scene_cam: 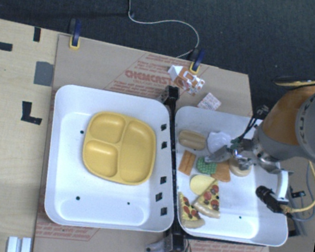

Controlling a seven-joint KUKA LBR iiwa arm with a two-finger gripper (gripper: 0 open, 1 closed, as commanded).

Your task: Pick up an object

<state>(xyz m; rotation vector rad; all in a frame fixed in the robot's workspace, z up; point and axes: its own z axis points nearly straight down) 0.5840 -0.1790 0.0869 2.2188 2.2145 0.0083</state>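
One camera sits high above the desk (2, 126) and looks down at a slant. It is far enough back to take in both white bins — the left bin (60, 154) with the yellow tray and the right bin (249, 221) with the toy food. The dark floor runs along the top, past the desk's far edge. The desk's near edge is cut off at the bottom. The arm (301, 125) comes in from the right side.

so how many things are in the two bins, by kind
yellow divided plate in the left bin: 1
pizza slices in the right bin: 2
bread roll: 1
orange cracker-like pieces: 2
pale yellow piece: 1
green piece: 1
clear crumpled piece: 1
total: 9
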